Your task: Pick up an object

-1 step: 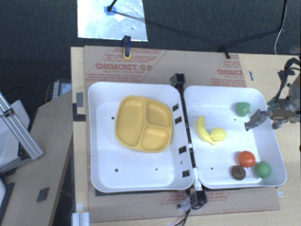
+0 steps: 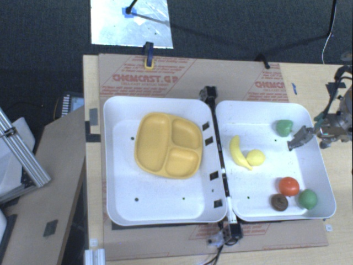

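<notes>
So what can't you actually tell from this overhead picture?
- Arm: cut off by the camera view's right edge; most of it is out of frame.
- Gripper: small and blurred, so whether the jaws are open or shut is unclear.
- Brown thing in the right bin: too small to identify.
- Yellow ball: covers part of the banana.

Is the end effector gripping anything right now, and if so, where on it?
Nothing is held. The end effector hangs over the right white bin's edge, apart from the nearby green round fruit.
</notes>
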Tool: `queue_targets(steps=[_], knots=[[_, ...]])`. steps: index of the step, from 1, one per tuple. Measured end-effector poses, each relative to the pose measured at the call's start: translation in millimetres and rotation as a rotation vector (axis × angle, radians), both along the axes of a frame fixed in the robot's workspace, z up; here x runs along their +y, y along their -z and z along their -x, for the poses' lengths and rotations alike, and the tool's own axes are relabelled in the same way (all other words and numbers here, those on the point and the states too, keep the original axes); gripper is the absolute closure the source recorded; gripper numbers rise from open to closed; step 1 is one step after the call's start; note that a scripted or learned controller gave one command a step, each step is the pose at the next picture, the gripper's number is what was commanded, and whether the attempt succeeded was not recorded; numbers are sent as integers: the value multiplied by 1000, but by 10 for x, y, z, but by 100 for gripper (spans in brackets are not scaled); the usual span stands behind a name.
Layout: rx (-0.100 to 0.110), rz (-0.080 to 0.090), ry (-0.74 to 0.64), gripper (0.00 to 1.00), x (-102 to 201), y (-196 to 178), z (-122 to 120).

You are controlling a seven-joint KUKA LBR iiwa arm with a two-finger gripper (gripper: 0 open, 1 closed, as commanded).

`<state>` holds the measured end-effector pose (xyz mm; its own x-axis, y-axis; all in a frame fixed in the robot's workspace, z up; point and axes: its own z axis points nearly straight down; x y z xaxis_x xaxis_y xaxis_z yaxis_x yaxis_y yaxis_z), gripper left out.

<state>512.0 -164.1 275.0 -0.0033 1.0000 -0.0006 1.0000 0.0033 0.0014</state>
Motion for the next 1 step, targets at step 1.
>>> queue_targets(steps=[1], knots=[[5,-1,3,0,-54,599,49]])
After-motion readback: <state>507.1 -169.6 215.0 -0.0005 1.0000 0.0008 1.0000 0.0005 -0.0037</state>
